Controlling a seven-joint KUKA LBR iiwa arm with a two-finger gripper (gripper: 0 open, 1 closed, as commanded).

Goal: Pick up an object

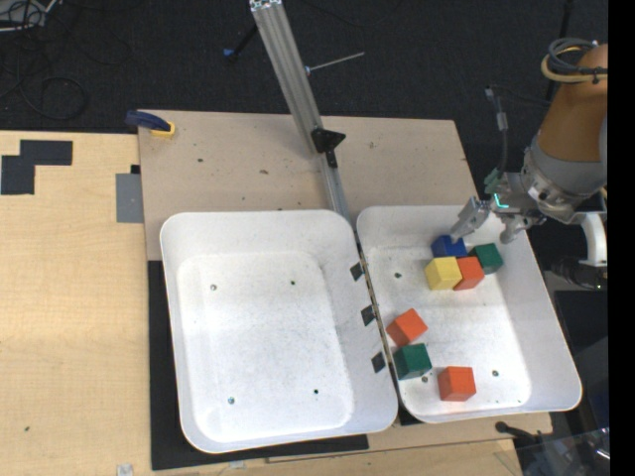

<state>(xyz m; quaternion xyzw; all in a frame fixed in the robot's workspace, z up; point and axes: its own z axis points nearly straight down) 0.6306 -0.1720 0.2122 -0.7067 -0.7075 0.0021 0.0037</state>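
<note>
While we looked down on the worktop [248,162] from the fixed camera, we saw the arm [573,137] reaching in from the right, with its gripper [490,222] poised over the far part of the right bin [551,360]. Its two pale fingers [470,218] stood apart, spread open, with nothing between them; one pointed down toward a blue cube [447,247] just below it, though we could not tell whether it touched. That blue cube sat in a tight cluster with a yellow cube [443,273], a red-orange cube [469,272] and a dark green cube [488,258], all pressed against one another near the far right of that bin. Nearer the dividing edge lay an orange cube [407,326], tilted, and just beside it, toward us, a second green cube [413,361]. Another red-orange cube [456,383] rested alone near the front of the bin. We noted the left bin [189,236] alongside, its rim touching the right one, and a slanted aluminium rail [293,72] rising from behind the bins.
</note>
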